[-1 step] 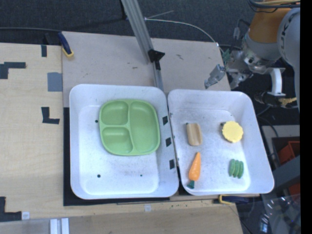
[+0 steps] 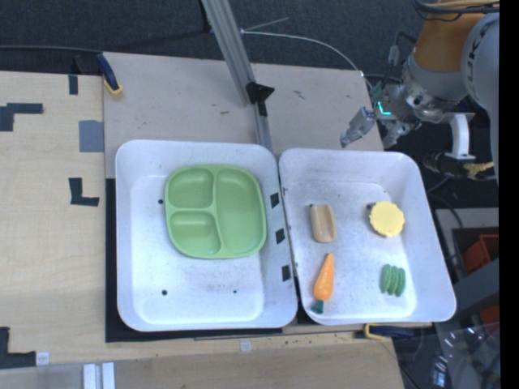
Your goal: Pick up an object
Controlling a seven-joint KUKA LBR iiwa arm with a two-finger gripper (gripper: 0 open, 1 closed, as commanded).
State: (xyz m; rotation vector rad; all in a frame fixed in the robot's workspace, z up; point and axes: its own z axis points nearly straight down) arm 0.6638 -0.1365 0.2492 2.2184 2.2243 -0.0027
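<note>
You will find the pincer (image 2: 369, 130) above the right bin's (image 2: 422, 186) far rim, fingers spread, gripping nothing. In that bin lie a carrot (image 2: 324, 276), bread piece (image 2: 323, 222), yellow disc (image 2: 387, 219) and green pod (image 2: 392, 280).

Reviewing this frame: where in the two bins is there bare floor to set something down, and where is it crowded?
Left bin: bare floor in front of the green divided plate, and a narrower strip along its left. Right bin: bare patch in the middle, bordered by the tan block, carrot, yellow piece and green pod; also the far strip. Crowded around those four.
</note>
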